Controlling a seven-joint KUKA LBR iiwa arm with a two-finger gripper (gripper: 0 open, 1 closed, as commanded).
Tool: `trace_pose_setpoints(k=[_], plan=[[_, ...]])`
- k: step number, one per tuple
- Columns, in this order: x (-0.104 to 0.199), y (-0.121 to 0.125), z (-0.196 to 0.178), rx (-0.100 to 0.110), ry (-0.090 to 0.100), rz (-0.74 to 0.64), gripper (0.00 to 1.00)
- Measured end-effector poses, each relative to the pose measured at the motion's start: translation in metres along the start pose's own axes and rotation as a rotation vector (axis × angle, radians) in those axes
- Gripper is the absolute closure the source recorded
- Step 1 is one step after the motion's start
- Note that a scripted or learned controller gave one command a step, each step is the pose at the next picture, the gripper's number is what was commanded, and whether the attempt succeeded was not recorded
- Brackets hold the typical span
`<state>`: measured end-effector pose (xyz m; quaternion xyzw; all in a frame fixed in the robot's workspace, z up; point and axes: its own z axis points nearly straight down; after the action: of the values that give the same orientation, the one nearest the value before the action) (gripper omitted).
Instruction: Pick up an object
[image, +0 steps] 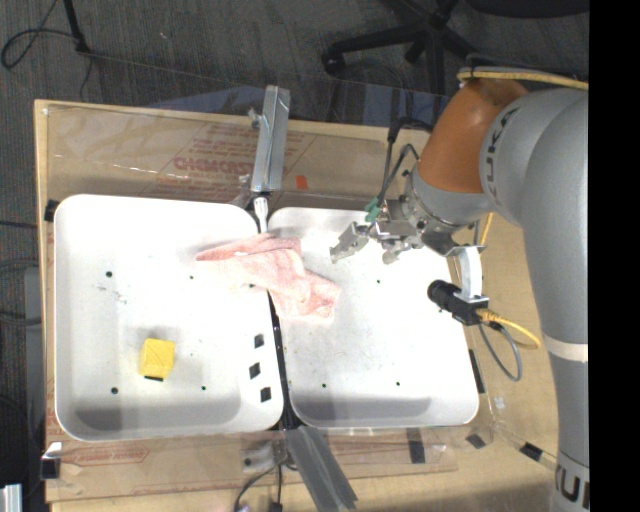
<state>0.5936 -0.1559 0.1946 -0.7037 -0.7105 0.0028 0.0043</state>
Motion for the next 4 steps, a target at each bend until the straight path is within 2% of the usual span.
trace_pose_setpoints(k=[1,2,3,4], plan=[[0.047,0.0,0.084,-0.007,-0.01,-0.258,0.0],[0.05,0.0,0.078,-0.001,-0.006,-0.265,1.0],[0.041,0.054,-0.057,-0.006,-0.005,-0.552,1.0],[0.032,0.064,-0.045,-0.006,-0.006,-0.954,1.0]])
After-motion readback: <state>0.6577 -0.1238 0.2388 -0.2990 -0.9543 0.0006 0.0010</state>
